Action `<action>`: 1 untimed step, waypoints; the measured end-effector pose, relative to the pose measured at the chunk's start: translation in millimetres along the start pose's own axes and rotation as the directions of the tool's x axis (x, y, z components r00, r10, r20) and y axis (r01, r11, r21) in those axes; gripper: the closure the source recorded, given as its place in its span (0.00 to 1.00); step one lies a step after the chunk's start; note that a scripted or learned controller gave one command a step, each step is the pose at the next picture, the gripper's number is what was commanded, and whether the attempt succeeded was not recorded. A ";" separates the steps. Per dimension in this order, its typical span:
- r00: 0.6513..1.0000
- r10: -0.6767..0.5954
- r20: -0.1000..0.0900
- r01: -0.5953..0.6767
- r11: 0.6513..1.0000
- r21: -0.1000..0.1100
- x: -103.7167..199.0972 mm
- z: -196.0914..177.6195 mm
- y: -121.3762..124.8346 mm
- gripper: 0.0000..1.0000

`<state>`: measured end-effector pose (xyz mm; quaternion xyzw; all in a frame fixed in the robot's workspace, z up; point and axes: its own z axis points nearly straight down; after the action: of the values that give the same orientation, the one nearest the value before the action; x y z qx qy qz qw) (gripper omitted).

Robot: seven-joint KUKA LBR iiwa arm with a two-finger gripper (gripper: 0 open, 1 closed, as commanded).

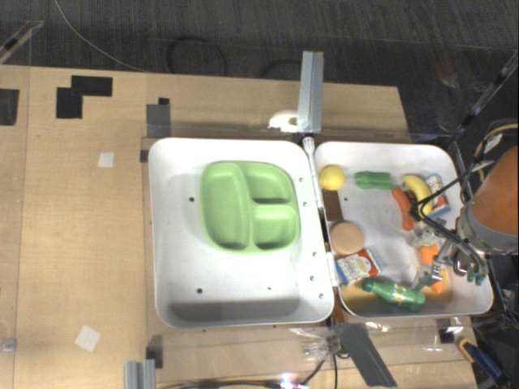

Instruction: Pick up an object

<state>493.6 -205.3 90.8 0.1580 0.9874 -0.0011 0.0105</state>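
Observation:
The right bin [381,154] holds several small objects: a yellow ball [331,177], a green piece [372,181], a banana [416,187], an orange carrot [403,207], a tan round piece [347,237], a small carton [358,266] and a green bottle [395,292] lying near the front wall. My gripper [435,267] reaches in from the right and is low over the bin's right front corner. It hangs among small orange pieces [428,254], and cables partly hide it.
In the left bin [174,217] lies a light green divided plate [247,205]. A grey metal post [311,91] stands behind the seam between the bins. The arm's orange band [495,199] hangs over the right bin's right wall.

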 end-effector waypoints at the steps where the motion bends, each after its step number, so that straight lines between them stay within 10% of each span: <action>1: 1.000 -0.022 0.001 0.022 1.000 0.000 -0.2 -0.1 0.5 0.00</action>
<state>494.0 -204.9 90.9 0.1470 0.9891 -0.0014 0.0108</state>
